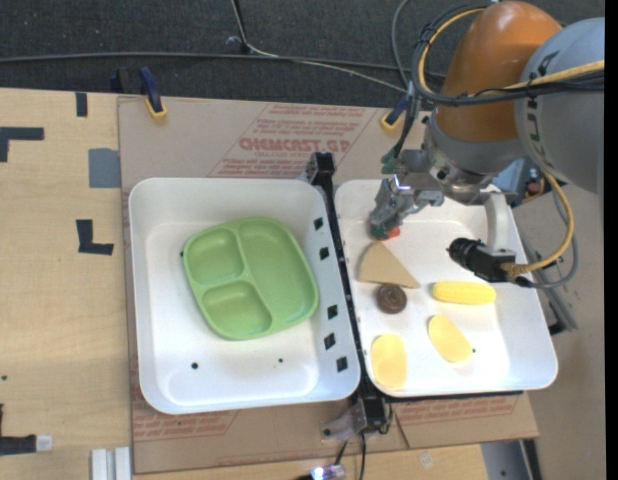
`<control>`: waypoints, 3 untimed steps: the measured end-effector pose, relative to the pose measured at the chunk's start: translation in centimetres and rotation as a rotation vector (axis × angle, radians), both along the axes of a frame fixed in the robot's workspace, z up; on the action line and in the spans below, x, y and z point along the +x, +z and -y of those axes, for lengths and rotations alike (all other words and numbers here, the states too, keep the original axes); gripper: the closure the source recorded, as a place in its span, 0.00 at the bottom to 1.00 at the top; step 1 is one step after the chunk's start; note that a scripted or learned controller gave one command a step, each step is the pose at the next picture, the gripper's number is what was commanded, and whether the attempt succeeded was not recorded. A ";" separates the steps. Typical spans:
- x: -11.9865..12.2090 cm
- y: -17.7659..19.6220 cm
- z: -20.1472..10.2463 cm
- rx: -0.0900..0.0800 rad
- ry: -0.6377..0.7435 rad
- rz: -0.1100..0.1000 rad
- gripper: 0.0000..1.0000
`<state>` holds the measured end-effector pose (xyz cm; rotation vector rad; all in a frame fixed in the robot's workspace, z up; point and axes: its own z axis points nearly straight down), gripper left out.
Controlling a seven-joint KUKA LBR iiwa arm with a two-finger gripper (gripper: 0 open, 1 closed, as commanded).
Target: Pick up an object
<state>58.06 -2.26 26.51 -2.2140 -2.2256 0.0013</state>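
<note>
The tool (388, 218) hangs low over the upper left corner of the right bin (529, 363), at the end of the grey arm (579, 78) that enters from the upper right of the frame. From this slant I cannot tell whether the tool is wide or narrow, and nothing can be made out as held in it. A small reddish bit (386, 232) shows right at its tip, too small to identify.

The loose things lie in the right bin, below the tool. A tan wedge (386, 266) sits nearest, just below the tip. A round brown piece (391, 299) lies just under the wedge. To the right of these rests a long yellow piece (464, 293). Lower down are two yellow ovals: one (449, 338) near the bin's middle, the other (389, 360) by its lower left corner.

The left bin (154, 268) holds a green divided plate (251, 278), lying flat near its middle. Both bins stand on a brown cardboard sheet (239, 138) spread over the bench (49, 298).
</note>
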 end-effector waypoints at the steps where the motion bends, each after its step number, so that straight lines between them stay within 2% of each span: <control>1: -2.1 -0.1 -4.9 0.000 0.001 -0.001 1.00; 2: -4.9 -0.8 -10.2 0.000 0.001 -0.002 1.00; 3: -4.7 -0.8 -9.9 -0.002 -0.003 0.000 0.00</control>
